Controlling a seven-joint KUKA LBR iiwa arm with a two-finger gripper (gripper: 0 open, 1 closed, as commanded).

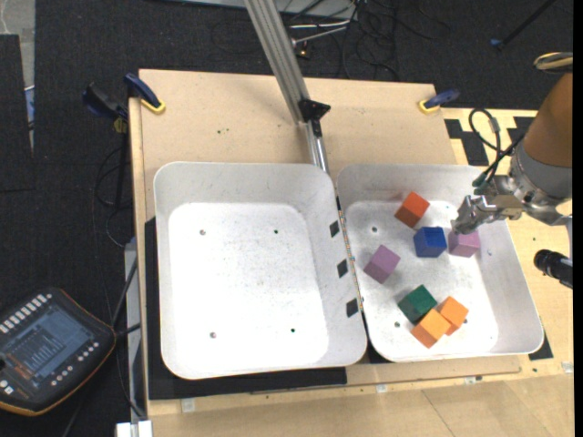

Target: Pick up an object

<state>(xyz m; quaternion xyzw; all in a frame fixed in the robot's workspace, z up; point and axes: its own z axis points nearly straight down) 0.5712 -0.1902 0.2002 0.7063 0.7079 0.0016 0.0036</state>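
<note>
In the right bin, the tool hovers over a squarish purple block.

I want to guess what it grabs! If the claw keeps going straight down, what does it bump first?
Probably the small purple block right under the claw, though depth is hard to judge. The blue block sits just beside it.

My arm shows an orange band over a grey wrist — black and green cables loop beside it — ending in a metallic grey gripper.
</note>
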